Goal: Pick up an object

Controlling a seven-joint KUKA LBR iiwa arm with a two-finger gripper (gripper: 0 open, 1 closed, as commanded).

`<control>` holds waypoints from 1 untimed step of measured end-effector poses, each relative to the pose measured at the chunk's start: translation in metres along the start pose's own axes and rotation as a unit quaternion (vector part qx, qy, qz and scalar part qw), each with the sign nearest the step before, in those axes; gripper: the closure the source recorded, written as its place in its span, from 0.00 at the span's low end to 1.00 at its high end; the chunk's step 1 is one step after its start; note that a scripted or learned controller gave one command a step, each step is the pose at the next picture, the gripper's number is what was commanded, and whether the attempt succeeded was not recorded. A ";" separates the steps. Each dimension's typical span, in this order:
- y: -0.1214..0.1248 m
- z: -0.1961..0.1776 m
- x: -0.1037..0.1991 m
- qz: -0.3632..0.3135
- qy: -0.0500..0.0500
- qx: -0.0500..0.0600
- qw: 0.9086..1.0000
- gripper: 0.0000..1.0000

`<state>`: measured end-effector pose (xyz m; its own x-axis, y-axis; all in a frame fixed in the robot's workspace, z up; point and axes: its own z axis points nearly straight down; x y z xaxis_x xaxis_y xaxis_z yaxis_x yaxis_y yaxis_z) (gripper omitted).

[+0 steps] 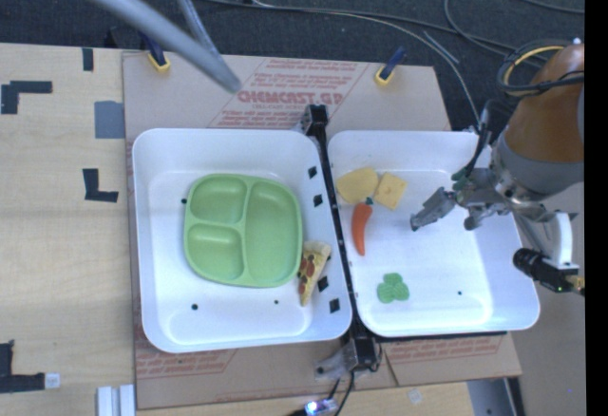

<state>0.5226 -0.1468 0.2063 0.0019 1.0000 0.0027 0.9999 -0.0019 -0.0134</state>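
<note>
Bins number two, both shallow and white, standing side by side on the wooden table [57, 243]. The left white bin [152, 310] holds one green plastic plate with three compartments [243, 230], and just beside the plate, at the bin's right wall, lies one small slice of toy pizza [311, 273]. The right white bin [513, 310] holds four small things: two yellow cheese-like blocks, one rounded [357, 184] and one square [390, 190], touching each other near the top left; one orange toy carrot [361, 227] directly below them; and one green toy broccoli piece [391, 289] lower, near the front wall. Over the right part of this bin hangs the grey pincer [446, 213] of the arm. Its two fingers stand apart and nothing is between them. The carrot is near its left finger, not touching.
</note>
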 end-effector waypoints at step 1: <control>0.003 -0.006 0.000 -0.002 -0.001 -0.006 1.000 0.00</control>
<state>0.5254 -0.1465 0.2120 -0.0015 1.0000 0.0007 1.0000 0.0015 -0.0019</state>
